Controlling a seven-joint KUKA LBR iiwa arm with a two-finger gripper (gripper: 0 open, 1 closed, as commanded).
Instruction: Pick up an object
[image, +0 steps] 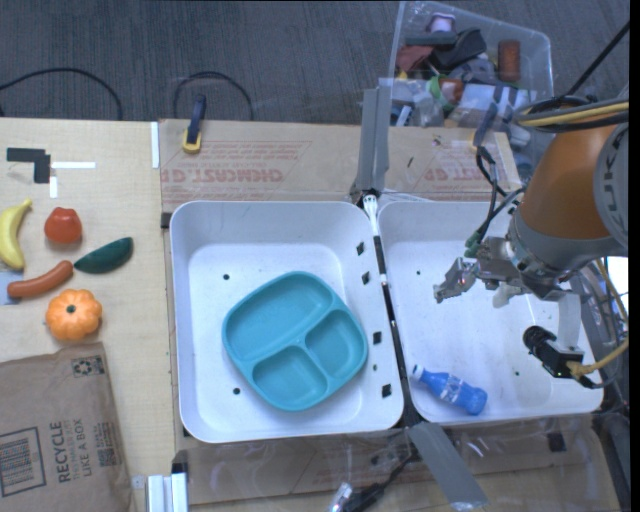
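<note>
A small blue plastic bottle (452, 391) with a white cap lies on its side near the front left corner of the right bin (480, 225). My gripper (456, 281) hangs over the middle of that bin, a good way behind and above the bottle, apart from it. A teal divided plate (293, 339) lies flat in the left bin (200, 300). The grey arm with its orange band (565, 180) reaches in from the right.
A black fitting with a yellow-tipped cable (553, 354) hangs off the arm over the right bin's front right. Toy foods (62, 265) lie on the board at far left, beside a cardboard sheet (55, 430). A clear box of clutter (460, 65) stands behind the bins.
</note>
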